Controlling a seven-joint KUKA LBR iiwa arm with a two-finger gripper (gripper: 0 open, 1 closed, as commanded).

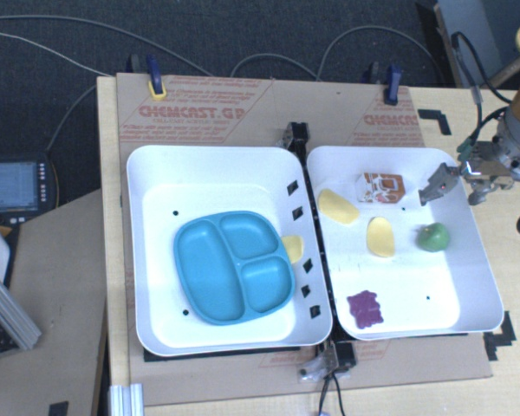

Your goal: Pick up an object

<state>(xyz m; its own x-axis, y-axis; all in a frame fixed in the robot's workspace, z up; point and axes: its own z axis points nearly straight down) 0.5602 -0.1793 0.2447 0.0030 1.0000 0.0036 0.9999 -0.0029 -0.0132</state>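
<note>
1. Two bins sit side by side on the surface [217, 102]; the right bin [468, 293] is my landmark for all places below.
2. Left of it, touching along the shared rim, is the left bin [147, 232], which holds a blue tray [234, 265] with three compartments and a yellow piece [293, 248] tucked just beside the tray's right edge.
3. Above the right bin's upper right corner hangs the arm [516, 141], with its gripper [458, 185] over the bin's right rim.
4. Inside the right bin lie five small things: a packet [382, 187] near the top, a yellow lump [338, 206] at upper left, a second yellow lump [380, 237] near the middle, a green ball [433, 237] towards the right side, and a purple piece [365, 308] at lower left.
5. Progress, as I judge it: nothing is lifted yet, so the whole pick is left to do; every object rests on a bin floor.
6. Fingers: they stand apart, one dark tip pointing into the bin towards the packet, the other nearer the rim. Nothing is between them and they touch no object. The green ball is the nearest candidate, lying just below them.
</note>
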